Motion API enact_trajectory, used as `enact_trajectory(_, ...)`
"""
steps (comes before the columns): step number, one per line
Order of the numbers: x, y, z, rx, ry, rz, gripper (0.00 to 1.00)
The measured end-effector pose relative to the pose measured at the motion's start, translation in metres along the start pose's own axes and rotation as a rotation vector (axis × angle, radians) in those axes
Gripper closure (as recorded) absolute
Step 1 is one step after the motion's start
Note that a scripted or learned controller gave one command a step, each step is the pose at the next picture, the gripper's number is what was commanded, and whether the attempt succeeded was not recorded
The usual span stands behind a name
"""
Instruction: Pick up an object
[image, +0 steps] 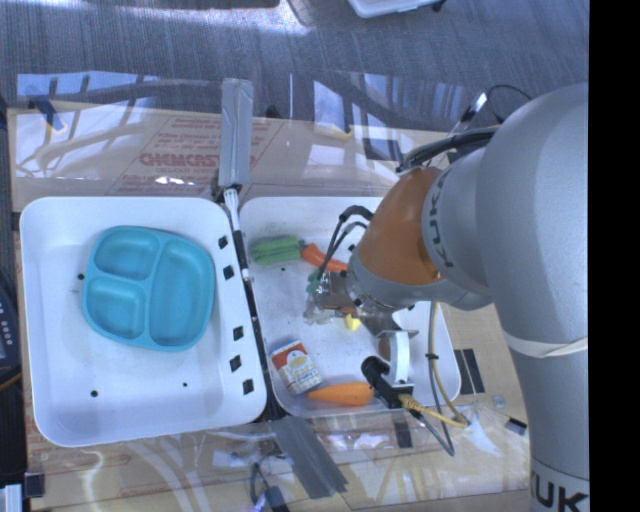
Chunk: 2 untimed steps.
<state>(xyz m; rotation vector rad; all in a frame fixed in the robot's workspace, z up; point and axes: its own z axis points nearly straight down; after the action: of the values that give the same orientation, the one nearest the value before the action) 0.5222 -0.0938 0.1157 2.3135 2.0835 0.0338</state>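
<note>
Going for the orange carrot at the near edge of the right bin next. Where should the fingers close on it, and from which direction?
Grip the carrot across its middle, coming straight down from above. It lies flat and lengthwise along the right bin's near wall, so the fingers should span its narrow width. The small carton sits close at its left end, so I'd avoid that end.

Right-hand shallow white bin (262, 345), contents: one green elongated toy vegetable (275, 249), lying flat near the far left corner; one orange carrot-shaped toy (325, 257) just beside its right end, partly hidden under the arm; one small yellow piece (352, 322) at mid-bin, mostly hidden; one small box with an orange-red and white label (297, 367), lying tilted near the left wall; one smooth orange carrot-like piece (341, 394), lengthwise against the near wall.
</note>
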Motion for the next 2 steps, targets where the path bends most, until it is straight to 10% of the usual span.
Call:
enact_trajectory(1, -0.0301, 0.0034, -0.1653, 0.034, 0.005, -0.149, 1.0)
enact_trajectory(2, -0.0298, 0.0031, -0.1644, 0.036, 0.005, -0.149, 0.0)
